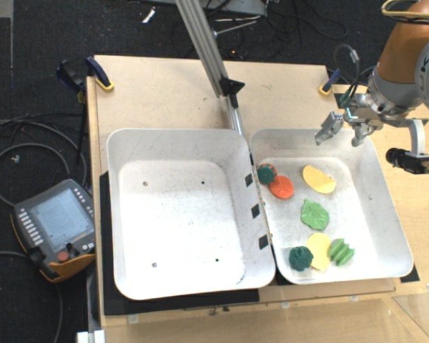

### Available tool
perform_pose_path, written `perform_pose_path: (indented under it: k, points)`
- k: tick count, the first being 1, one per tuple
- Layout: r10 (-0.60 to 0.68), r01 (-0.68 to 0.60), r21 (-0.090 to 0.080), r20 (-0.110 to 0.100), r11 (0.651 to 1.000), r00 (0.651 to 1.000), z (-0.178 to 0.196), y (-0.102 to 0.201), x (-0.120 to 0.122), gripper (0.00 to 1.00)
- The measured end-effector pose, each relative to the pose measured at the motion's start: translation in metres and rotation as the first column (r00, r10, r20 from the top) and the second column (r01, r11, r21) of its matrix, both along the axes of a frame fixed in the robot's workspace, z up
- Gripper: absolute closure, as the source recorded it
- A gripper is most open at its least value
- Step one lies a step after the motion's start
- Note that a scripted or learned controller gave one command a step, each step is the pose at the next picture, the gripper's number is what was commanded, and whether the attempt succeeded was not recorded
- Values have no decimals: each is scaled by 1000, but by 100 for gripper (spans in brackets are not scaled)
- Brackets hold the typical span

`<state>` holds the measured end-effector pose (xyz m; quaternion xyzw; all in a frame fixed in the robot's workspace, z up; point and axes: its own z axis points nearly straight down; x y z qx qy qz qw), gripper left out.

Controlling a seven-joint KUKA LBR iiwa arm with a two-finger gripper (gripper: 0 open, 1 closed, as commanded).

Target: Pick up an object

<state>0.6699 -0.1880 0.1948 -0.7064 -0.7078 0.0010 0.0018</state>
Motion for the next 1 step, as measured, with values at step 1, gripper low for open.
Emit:
perform_pose_path:
  k: [1]
  points:
    - [2,-2,-2,4,1000,1000,3,0,1,0]
